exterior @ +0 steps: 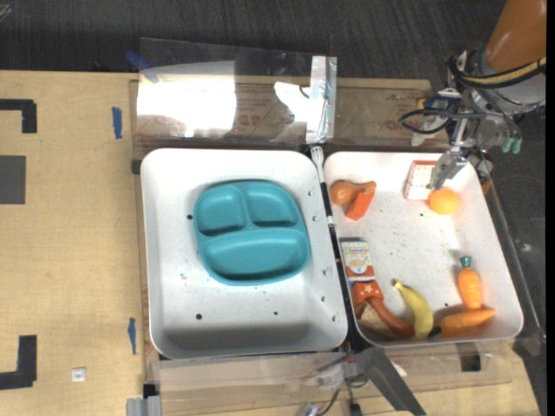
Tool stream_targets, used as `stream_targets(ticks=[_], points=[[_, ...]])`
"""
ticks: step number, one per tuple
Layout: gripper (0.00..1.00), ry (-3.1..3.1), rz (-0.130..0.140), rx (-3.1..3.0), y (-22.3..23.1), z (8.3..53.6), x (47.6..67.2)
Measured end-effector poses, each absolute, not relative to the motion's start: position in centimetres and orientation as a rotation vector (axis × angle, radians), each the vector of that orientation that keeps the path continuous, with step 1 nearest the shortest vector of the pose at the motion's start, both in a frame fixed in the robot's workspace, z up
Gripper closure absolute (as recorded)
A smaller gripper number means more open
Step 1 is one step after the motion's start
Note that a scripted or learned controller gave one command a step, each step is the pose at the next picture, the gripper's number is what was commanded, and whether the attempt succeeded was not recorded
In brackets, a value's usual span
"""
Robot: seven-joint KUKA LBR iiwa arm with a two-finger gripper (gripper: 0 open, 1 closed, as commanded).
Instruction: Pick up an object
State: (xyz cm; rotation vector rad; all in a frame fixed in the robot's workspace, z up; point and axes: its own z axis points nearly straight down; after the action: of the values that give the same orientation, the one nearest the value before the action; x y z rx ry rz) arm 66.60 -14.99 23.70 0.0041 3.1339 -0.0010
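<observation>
A: Where is the gripper (447,170) being held?

B: It is being held over the far right corner of the right bin (507,258), reached in from the right. Its grey fingers are being pointed down toward a white card with red print (418,180) and an orange (444,201). The orange is being seen just below the fingertips, close beside the card.

A: Is anything being gripped?

B: Nothing is being seen between the fingers. How far they are being spread cannot be told; they are being shown as one narrow grey shape.

A: What else is being kept in that bin?

B: Near the far left corner, a small orange-brown toy food piece (352,194) is being rested beside the dividing wall. A small red and white packet (356,258) is being laid further down that wall. Along the near edge, a banana (414,307) is being laid across reddish-brown pieces (381,312), with an orange sweet-potato-like piece (466,320) beside it. A carrot with a green top (468,284) is being stood just above that.

A: And the left bin (165,258)?

B: A teal divided plate (251,230) is being held at its middle.
</observation>
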Motion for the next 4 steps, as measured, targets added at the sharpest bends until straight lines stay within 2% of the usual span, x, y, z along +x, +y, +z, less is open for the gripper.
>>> stream_targets(ticks=[1,2,4], points=[[0.0,3.116,-0.004,-0.326,-20.7,9.3,64.3],[0.0,3.141,0.015,-0.275,-21.9,8.8,65.5],[0.0,3.133,0.01,-0.272,-21.9,8.8,65.3]])
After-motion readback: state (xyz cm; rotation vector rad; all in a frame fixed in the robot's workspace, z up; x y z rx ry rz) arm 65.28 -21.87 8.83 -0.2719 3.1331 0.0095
